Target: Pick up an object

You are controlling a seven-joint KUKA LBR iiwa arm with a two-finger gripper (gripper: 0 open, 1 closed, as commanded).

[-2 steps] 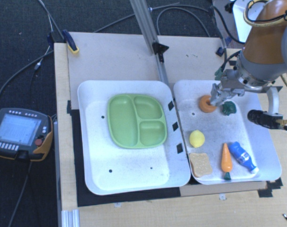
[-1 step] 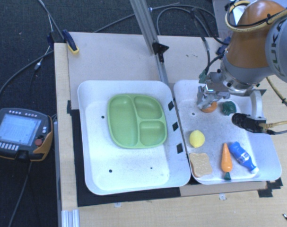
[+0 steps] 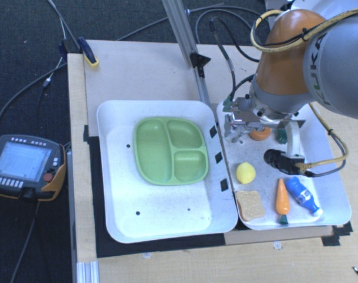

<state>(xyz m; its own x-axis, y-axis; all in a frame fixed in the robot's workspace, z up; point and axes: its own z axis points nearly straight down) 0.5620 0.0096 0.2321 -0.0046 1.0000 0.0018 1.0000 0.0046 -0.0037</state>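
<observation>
Two smooth white bins [image 3: 167, 232] are set side by side. A round yellow ball [image 3: 245, 173] and a tapered carrot [image 3: 282, 198] are seen below the metal pincer [image 3: 236, 131]. Its grip cannot be told.

Left bin [image 3: 117, 217]: green divided plate [image 3: 170, 150]
Right bin [image 3: 338, 200]: lemon [image 3: 245, 173], bread slice [image 3: 250, 204], carrot [image 3: 282, 197], blue bottle [image 3: 302, 195]
Gripper [image 3: 236, 132]: over right bin's far end
Desk [image 3: 131, 69]: bears both bins

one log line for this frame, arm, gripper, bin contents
arm: over right bin | gripper: low at its far left | right bin: lemon, bread, carrot, bottle | left bin: green tray
</observation>
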